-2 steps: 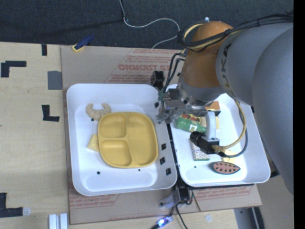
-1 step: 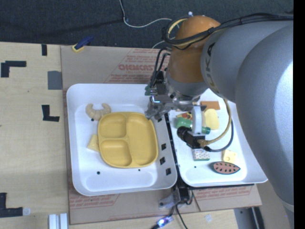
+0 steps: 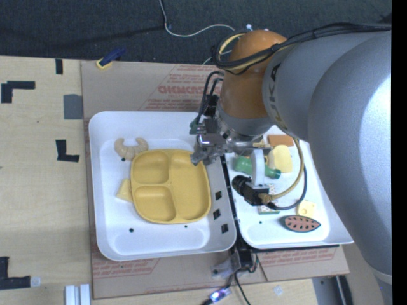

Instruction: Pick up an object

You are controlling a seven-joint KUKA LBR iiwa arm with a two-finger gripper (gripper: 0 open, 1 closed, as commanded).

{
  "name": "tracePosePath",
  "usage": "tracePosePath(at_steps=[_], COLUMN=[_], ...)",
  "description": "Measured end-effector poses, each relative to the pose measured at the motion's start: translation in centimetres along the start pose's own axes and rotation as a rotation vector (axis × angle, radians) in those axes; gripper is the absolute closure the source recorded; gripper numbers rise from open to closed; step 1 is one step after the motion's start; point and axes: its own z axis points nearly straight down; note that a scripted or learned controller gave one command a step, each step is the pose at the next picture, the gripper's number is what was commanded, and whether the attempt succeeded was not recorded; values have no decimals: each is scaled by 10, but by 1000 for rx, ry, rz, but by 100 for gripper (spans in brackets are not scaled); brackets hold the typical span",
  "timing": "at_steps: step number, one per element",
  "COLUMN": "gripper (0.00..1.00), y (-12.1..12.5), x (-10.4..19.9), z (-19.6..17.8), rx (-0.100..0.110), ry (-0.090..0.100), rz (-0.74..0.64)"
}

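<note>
white bin (image 3: 108, 189), yellow divided plate (image 3: 170, 186)

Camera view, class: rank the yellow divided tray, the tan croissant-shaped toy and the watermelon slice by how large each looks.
1. Yellow divided tray, clearly largest.
2. Tan croissant-shaped toy and watermelon slice: too alike to rank.

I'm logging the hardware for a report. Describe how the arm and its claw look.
The arm is thick, rounded and smooth grey, with a bulbous orange band above the wrist. Black cables loop over the orange section and run down its side. Below it sits a compact claw of dark and silvery metal parts. A yellowish cable curves beneath the wrist toward a black connector.
</note>
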Motion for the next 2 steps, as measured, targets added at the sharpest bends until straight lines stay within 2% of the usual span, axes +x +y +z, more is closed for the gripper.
tracePosePath(at_steps=[1, 2], gripper=[100, 100], y=[-5, 4], x=[-2, -7], z=[-9, -3], rx=[-1, -2], ry=[1, 0], rz=[0, 1])
